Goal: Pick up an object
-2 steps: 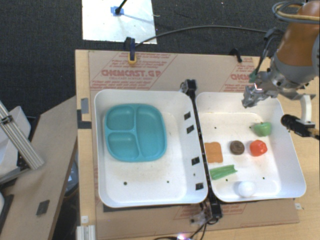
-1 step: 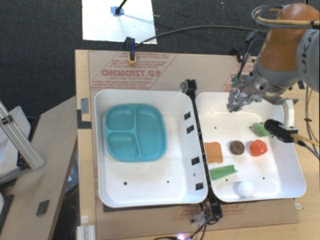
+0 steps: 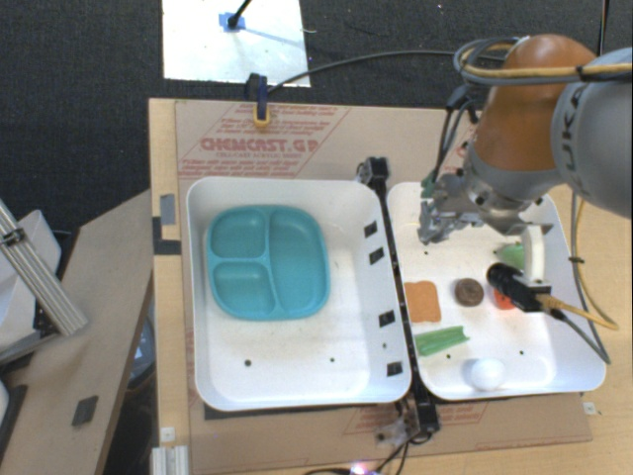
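Observation:
My gripper (image 3: 432, 232) hangs over the back left part of the right bin (image 3: 554, 369), with nothing seen between its fingers. Below it in that bin lie an orange flat piece (image 3: 423, 302), a brown round disc (image 3: 469, 292), a green strip (image 3: 439, 340) and a white ball (image 3: 486, 372). A green object (image 3: 511, 255) and a bit of red (image 3: 504, 301) peek out beside the wrist fixture. The orange piece is the closest to the gripper, a little nearer the front.
The left bin (image 3: 297, 364) holds a teal divided plate (image 3: 268, 262). A black clipped divider (image 3: 388, 275) runs between the two bins. The arm's orange band and grey body (image 3: 534, 117) cover the right bin's back right.

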`<state>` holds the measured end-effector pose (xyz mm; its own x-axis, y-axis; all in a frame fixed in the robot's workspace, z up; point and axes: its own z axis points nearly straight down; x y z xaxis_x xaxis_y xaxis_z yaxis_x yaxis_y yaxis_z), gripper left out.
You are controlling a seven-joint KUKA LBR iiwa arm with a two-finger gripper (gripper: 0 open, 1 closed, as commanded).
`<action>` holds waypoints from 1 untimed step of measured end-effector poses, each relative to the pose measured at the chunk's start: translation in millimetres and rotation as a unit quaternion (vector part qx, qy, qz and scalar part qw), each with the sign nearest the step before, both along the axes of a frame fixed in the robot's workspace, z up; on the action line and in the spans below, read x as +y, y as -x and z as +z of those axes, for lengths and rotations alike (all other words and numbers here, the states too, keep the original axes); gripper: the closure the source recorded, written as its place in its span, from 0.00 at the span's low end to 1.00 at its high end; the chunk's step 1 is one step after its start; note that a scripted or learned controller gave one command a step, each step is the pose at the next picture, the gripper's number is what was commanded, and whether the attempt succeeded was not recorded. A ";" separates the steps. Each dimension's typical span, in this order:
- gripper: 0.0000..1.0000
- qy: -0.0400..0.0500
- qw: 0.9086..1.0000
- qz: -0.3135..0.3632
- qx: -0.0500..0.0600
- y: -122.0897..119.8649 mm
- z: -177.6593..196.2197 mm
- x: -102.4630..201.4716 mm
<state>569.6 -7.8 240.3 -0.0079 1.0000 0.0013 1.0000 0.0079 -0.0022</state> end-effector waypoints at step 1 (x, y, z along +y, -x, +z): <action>1.00 0.000 1.000 0.000 -0.001 18.2 2.0 40.3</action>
